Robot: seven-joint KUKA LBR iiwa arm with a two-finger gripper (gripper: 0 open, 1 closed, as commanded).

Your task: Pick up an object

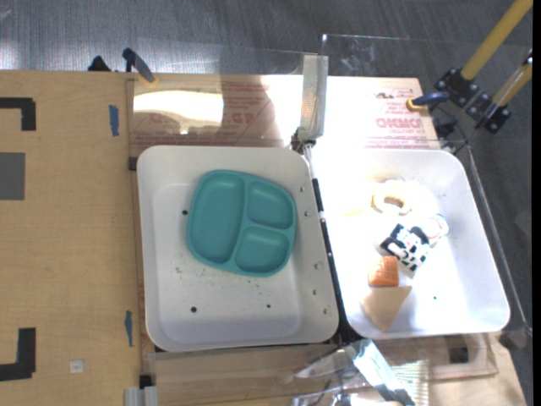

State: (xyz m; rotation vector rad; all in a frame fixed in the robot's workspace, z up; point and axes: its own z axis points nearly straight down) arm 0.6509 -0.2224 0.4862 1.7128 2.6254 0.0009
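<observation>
1. Across the bench, 2 white bins [161,252] sit side by side; the left one bears a teal tray [241,222].
2. Rightward, a black-and-white object [406,245], orange piece [385,274] and tan wedge [385,307] cluster closely; grasping 1 could snag its neighbours.
3. Gripper state: cannot tell.

Two slim yellow rods [505,24] run across the upper right corner, joined by black clamp blocks [473,100]. A small blue and orange tip [418,102] sits beside them. Whether these parts belong to the robot cannot be told.
</observation>
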